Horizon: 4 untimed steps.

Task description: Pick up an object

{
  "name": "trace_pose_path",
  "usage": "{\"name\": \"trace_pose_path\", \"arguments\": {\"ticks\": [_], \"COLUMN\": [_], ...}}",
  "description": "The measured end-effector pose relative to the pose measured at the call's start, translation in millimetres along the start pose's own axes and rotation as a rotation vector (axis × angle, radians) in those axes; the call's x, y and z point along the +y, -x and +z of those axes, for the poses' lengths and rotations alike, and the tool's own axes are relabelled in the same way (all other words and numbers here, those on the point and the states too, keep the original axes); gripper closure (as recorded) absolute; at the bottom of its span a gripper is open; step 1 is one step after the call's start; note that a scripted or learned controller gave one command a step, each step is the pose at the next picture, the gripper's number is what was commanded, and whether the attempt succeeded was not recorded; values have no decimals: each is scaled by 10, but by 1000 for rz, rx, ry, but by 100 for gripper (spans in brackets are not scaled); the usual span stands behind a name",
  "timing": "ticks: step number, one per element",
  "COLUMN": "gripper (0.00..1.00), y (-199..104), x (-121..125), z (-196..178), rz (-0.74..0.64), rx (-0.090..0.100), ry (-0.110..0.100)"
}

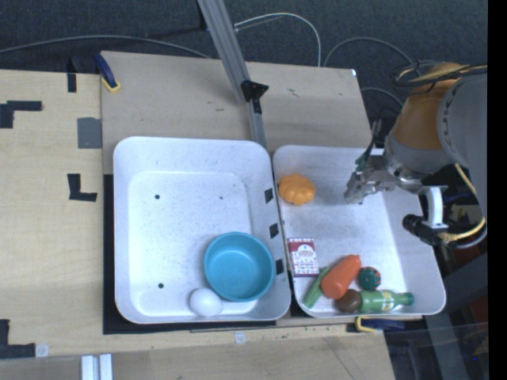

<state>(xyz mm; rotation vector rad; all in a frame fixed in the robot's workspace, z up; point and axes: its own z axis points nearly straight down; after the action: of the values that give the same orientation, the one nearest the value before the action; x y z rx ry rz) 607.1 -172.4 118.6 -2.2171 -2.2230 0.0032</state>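
Note:
My gripper (pixel 358 191) hangs over the upper right part of the right bin (pixel 412 236), with nothing visible between its fingers. An orange pumpkin-like toy (pixel 296 189) lies to its left near the bin's top left corner. At the bin's front lie a small red and white carton (pixel 303 257), an orange carrot with a green top (pixel 336 276), a dark red and green fruit (pixel 368 277) and a green bottle (pixel 383 299). The left bin (pixel 158 172) holds a blue bowl (pixel 238 265) and a white egg (pixel 206 301) at its front.
A grey metal pole (pixel 230 46) slants down from the top to the gap between the bins. Cables (pixel 317 38) trail over the dark floor behind the bench. The wooden bench top (pixel 47 212) stretches out to the left.

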Motion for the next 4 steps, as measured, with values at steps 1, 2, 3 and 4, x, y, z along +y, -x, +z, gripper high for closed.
{"name": "trace_pose_path", "arguments": {"ticks": [1, 2, 3, 4], "gripper": [100, 100, 100, 100], "y": [-87, -15, -19, -513], "x": [78, 109, 115, -41], "z": [-542, -1151, -1367, -1422], "rz": [0, 1, 1, -3], "rx": [-1, -2, 0, 1], "ry": [7, 9, 5, 2]}}
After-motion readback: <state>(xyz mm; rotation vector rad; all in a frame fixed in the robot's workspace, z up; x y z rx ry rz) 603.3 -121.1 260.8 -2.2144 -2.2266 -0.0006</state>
